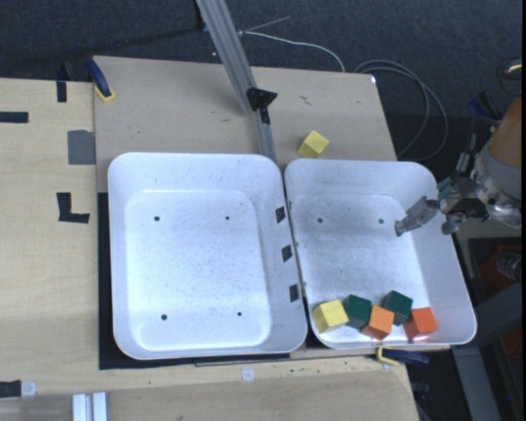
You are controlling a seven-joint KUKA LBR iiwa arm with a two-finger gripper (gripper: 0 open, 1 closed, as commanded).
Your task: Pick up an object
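Several small blocks lie clustered at the front of the right bin (351, 191): a yellow one (330, 314), a dark green one (358, 307), an orange one (380, 322), another green one (398, 304) and a red-orange one (422, 322). My gripper (430, 219) hangs over the right bin's right side, well behind the blocks. Its two fingers stand apart, open, with nothing between them. One grey finger (412, 216) points left over the bin floor.
The left bin (123, 235) sits beside the right one. A lone yellow block (314, 144) rests on the bench behind the bins. A grey pole (232, 46) slants in from the top to a clamp (261, 100). Cables lie at the back right.
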